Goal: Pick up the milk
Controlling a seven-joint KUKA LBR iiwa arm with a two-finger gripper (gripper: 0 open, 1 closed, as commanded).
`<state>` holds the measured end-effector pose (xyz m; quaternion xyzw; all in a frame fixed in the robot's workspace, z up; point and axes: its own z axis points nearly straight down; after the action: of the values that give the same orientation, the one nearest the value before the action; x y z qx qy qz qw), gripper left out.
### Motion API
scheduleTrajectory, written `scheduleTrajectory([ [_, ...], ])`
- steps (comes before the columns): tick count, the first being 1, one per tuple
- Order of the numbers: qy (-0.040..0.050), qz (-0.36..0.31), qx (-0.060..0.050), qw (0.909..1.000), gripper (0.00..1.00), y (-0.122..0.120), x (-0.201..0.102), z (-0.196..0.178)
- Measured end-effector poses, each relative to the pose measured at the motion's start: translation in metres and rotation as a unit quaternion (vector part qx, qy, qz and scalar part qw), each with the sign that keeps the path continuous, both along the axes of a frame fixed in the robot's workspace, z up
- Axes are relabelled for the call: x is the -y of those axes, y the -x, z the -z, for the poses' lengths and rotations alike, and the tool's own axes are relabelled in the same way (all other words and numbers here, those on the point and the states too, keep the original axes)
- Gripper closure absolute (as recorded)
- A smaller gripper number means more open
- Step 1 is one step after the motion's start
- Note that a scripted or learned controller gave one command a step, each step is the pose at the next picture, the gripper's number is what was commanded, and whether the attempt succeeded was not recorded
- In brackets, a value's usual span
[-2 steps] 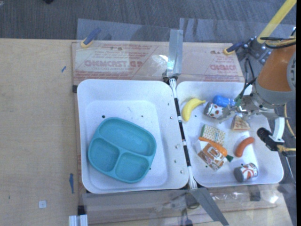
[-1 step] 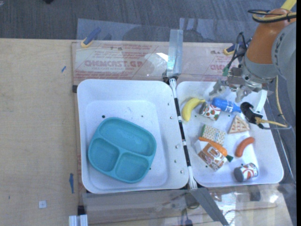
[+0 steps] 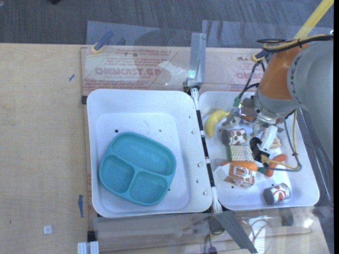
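Observation:
The milk (image 3: 241,174) is a small white carton with an orange top, lying on its side near the front of the right bin (image 3: 307,194). My gripper (image 3: 239,125) hangs over the back half of that bin, well behind the carton. It is just above a small can with a red and white label (image 3: 237,137). Nothing is visibly held in it.
A yellow banana (image 3: 214,121) lies by the right bin's left wall. A green-patterned box (image 3: 241,153), an orange carrot (image 3: 273,164) and a second can (image 3: 277,193) lie around the milk. The left bin (image 3: 106,110) holds a teal divided plate (image 3: 137,168).

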<state>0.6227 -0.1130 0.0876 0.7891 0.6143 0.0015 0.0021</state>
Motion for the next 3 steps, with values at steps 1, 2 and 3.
scheduleTrajectory([
  [1, -0.0011, -0.001, 0.0, 1.0, 0.0, 0.035, -0.004, 0.0],
  [2, -0.0006, 0.0, 0.003, 1.0, 1.0, 0.033, -0.002, -0.012],
  [3, -0.0007, 0.0, 0.002, 1.0, 0.0, 0.033, -0.002, -0.012],
])
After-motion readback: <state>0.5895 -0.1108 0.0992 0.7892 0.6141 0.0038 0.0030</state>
